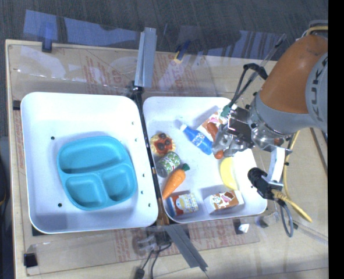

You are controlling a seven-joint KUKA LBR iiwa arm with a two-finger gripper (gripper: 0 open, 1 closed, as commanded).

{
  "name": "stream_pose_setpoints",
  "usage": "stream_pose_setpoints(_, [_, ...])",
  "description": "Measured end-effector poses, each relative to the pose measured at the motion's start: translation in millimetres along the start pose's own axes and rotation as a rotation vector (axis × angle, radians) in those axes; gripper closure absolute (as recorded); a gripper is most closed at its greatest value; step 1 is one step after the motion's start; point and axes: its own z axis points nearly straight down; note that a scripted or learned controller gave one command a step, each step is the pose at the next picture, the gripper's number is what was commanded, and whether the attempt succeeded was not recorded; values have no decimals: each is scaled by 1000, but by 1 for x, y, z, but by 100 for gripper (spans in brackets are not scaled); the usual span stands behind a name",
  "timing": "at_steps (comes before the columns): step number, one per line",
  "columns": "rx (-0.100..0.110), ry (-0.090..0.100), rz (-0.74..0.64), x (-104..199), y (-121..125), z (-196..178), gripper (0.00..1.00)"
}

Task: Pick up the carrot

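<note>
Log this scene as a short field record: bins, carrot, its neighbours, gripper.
left bin: holds a blue tray
right bin: holds the carrot and other small items
carrot: lying at the bin's left side, leafy end toward the far side
neighbours: green can touching its leafy end, small carton beside its tip
gripper: over the right bin's right side, near a banana, apart from the carrot

The arm (288,92) reaches in, claw (225,141) pointing down.

The bench (73,71) bears two white bins: left bin (38,106); right bin (160,106), touching.
</note>
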Motion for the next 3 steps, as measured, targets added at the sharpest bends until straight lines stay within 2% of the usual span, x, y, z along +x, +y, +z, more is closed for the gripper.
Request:
stream_pose_setpoints(1, [6,0,94,-58,9,148,100])
stream_pose_setpoints(2, [0,0,207,-30,58,-2,100])
stream_pose_setpoints(3, [1,0,-25,3,112,38,100])
